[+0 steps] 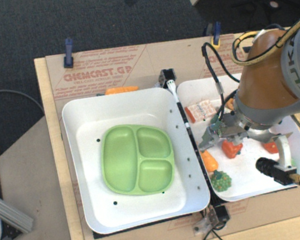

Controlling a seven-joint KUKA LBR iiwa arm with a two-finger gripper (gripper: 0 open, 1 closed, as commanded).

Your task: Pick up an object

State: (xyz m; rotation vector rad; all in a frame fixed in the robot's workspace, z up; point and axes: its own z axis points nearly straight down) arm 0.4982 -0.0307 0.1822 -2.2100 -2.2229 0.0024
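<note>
Hovering low in the right bin [245,189], the claw [221,131], its opening impossible to tell, sat at ten o'clock from a red toy [232,149], which crowding neighbours like the carrot [209,161] might let slip aside.

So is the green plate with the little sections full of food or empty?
Empty. The green divided plate lies flat in the left bin, and all three of its sections show bare green. The toy food is in the right bin.
</note>
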